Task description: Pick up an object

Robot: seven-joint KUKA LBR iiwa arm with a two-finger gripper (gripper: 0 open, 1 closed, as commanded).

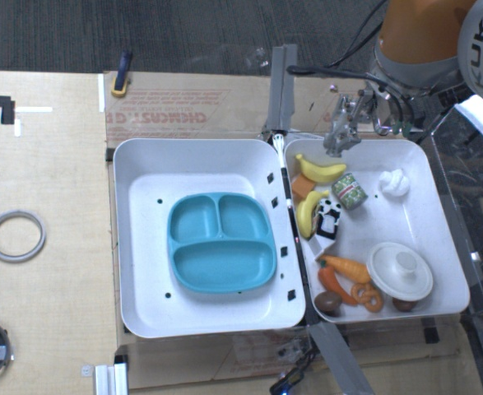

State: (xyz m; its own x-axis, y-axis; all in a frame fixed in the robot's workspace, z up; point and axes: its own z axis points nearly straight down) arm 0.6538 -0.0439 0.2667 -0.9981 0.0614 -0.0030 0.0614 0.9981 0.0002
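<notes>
The hand (341,138) is hanging over the right bin's (438,189) far-left corner, above a banana (320,169); whether it is wide or narrow I cannot tell. That banana is lying with its long axis running left-right, tips curling upward. A second banana (306,215) is running near-far beside a green can (349,192).

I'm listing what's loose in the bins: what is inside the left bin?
The left bin holds a blue divided plate, its three compartments bare. Whatever lies beneath the plate is covered.
</notes>
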